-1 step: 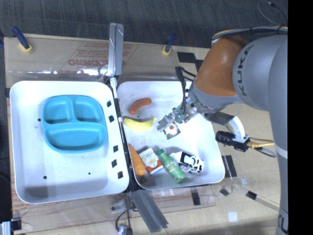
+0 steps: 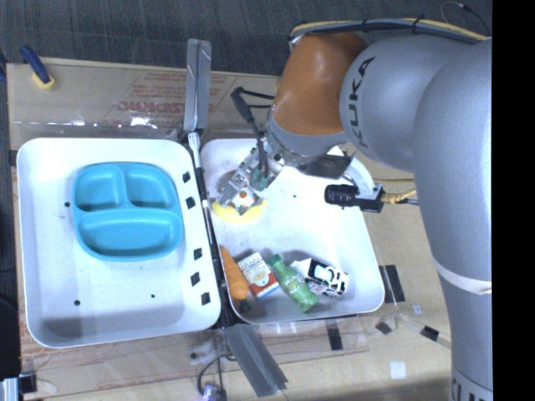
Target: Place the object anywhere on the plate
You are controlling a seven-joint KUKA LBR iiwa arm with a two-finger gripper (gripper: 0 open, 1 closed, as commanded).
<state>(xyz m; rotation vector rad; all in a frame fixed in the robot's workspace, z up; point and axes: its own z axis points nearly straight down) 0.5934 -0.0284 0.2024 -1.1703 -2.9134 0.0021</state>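
Observation:
A blue divided plate (image 2: 127, 209) lies in the left bin (image 2: 50, 307). My gripper (image 2: 244, 189) reaches down into the right bin (image 2: 359, 249) near its upper left part, right over a yellow banana-like toy (image 2: 238, 213). The gripper's tip sits against the top of that yellow toy. Along the right bin's front edge lie an orange carrot (image 2: 235, 278), a small red and white carton (image 2: 260, 276), a green bottle (image 2: 294, 284) and a black and white cow toy (image 2: 325, 278).
A grey metal divider (image 2: 197, 90) runs between the two bins. The big grey arm with its orange band (image 2: 318, 82) covers the upper right part of the right bin. A blue object (image 2: 37, 65) lies on the bench at the far upper left.

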